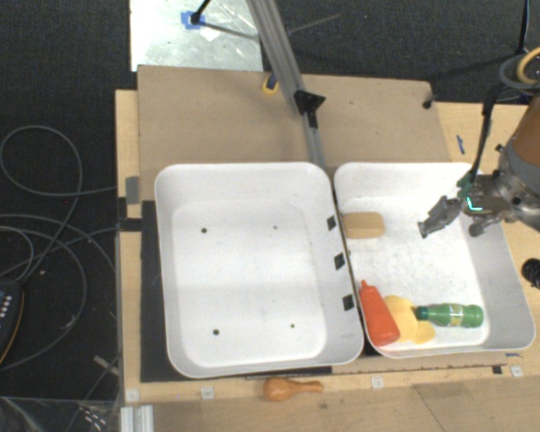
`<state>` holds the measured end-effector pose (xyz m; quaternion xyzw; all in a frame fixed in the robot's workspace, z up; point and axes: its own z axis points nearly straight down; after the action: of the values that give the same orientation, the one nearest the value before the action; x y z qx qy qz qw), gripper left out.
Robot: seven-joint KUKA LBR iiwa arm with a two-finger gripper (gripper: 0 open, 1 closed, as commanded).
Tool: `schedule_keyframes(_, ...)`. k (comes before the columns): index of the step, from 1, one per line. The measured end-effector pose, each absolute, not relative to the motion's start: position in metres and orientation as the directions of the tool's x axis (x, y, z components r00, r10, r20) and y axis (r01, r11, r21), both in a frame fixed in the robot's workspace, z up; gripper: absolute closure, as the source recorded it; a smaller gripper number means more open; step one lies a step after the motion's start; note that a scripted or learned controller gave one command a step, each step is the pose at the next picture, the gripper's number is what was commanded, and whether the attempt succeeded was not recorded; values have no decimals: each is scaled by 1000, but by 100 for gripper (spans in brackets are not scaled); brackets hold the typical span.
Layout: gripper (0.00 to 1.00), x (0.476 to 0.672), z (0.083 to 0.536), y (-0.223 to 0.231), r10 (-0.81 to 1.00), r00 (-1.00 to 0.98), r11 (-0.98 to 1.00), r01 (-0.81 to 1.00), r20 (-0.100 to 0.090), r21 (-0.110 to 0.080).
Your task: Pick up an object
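A green plastic bottle with a yellow cap [450, 314] lies on its side in the right-hand shallow white bin [499, 277], below the hand and near that bin's front wall. Touching its cap end is a yellow soft lump [403, 317], and beside that a red-orange squeeze bottle [378, 313] against the bin's left wall. A tan rectangular block [364, 225] lies to the left of the hand, apart from it. The hand [452, 215] hangs over the bin's right half — its fingers look spread, with nothing between them and touching nothing.
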<state>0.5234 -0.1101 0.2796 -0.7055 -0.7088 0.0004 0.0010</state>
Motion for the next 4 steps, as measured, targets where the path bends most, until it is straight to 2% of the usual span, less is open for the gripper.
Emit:
schedule_keyframes(1, 0, 524, 281, -110, 1000, -3, 3, 1000, 0, 2)
schedule_keyframes(4, 0, 549, 114, -115, 1000, 0, 0, 1000, 1, -4)
